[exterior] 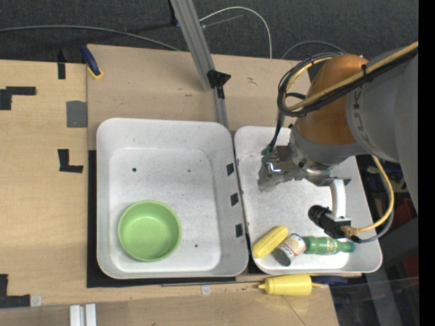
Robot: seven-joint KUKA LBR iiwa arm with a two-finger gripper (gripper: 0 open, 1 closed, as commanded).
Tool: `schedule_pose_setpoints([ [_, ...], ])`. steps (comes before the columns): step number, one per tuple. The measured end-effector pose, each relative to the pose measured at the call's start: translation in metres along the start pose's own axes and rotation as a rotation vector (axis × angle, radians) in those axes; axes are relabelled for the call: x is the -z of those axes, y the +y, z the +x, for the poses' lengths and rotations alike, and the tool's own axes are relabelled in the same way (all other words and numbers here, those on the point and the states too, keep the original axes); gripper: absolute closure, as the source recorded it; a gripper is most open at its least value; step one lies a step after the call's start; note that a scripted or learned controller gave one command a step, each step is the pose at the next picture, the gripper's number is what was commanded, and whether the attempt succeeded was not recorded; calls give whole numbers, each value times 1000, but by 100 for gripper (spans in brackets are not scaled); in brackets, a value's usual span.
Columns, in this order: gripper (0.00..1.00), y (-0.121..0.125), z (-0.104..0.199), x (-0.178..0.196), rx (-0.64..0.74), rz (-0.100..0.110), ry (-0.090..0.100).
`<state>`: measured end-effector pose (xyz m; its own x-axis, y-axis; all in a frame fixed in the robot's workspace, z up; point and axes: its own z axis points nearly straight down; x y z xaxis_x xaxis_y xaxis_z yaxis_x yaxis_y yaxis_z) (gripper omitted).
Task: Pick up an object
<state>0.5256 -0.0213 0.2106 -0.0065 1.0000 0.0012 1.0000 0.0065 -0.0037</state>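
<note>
This is a robotics lab or test cell, not a home. A plain plywood counter (149, 80) carries two shallow white bins: the left bin (109, 141) and the right bin (253, 141), side by side on a dark mat. Black tape marks (66, 160) sit on the counter at the left. A grey industrial arm (387, 114) with an orange band (333, 100) reaches in from the right, loose cables (238, 12) trailing over dark carpet at the far side. A slanted metal pole (194, 36) rises from the counter.
</note>
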Motion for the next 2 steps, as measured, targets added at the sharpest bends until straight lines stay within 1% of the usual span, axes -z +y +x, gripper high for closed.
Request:
schedule_pose_setpoints([
  [1,100,1,59,-3,2,0,1],
  [2,100,10,116,3,2,-2,0],
])
